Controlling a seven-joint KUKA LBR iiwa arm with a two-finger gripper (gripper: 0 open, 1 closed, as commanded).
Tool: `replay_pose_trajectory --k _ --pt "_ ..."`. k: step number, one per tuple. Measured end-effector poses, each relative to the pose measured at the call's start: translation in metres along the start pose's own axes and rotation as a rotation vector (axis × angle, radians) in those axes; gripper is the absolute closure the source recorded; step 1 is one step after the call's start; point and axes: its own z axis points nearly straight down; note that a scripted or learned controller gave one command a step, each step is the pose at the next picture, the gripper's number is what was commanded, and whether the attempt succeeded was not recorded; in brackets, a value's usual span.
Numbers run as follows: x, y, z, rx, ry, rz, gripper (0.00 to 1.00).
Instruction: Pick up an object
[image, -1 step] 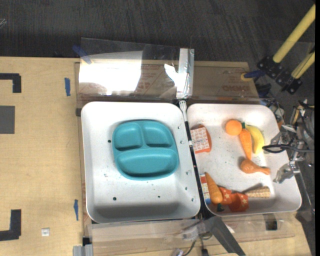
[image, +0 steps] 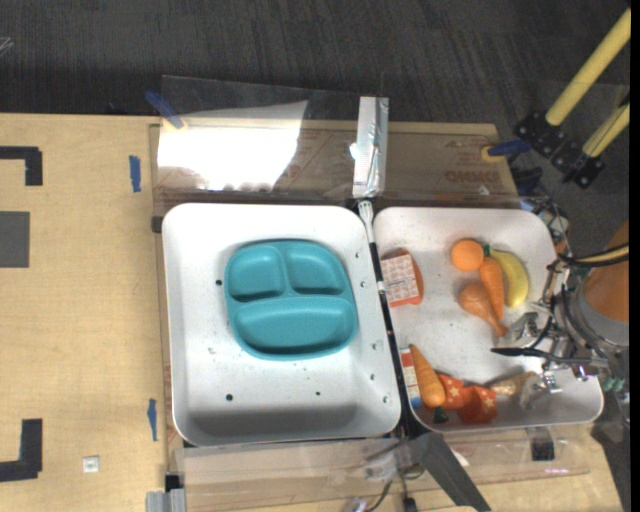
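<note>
2 bins sit below; the end effector (image: 535, 352) hovers at the right bin (image: 440, 225) edge, approaching. Its state I cannot tell. Next: descend onto the carrot (image: 428, 375).

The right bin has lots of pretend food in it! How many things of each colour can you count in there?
Orange: 4 (orange ball, carrot, drumstick-like piece, carrot)
Yellow: 1 (banana)
Red: 2 (packet, piece)
Total: 7 that I can tell apart in the right bin; those near the gripper are unclear.
</note>
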Motion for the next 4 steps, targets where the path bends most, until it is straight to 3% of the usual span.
replay_pose_trajectory --k 1,2,3,4 --pt "-0.068 0.064 0.000 -0.005 -0.003 -0.017 0.00" --pt "-0.143 0.057 0.002 -0.004 0.001 -0.104 0.00" --pt "-0.148 0.058 -0.013 0.000 -0.015 -0.106 1.00" --pt "-0.148 0.058 -0.012 -0.001 -0.013 -0.106 0.00"
